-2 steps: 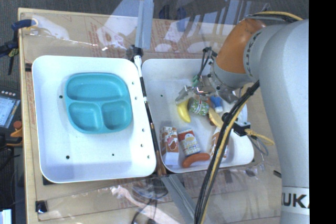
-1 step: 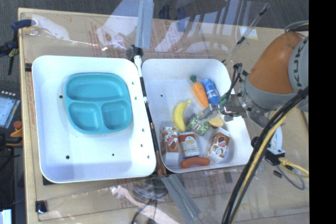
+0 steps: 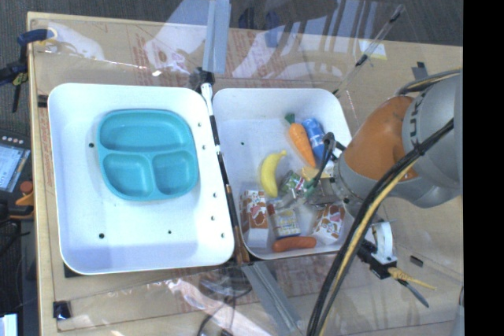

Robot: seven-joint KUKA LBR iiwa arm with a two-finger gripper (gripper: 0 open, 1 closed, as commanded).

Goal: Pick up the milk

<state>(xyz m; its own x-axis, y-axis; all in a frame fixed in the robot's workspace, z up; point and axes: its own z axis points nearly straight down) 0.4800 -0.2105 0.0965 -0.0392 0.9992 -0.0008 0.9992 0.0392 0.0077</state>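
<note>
No milk is seen lifted from the right white bin; the grey arm's gripper is lowered there, its grip undeterminable.

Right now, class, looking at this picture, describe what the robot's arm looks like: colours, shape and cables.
The arm is bulky and rounded, with a grey shell and a broad orange band above the wrist. Black cables loop along its outside and run down past the bench edge. The gripper end is dark and thin.

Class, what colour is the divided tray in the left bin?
Turquoise blue tray, seen best in the camera view, looking down on it.
</note>
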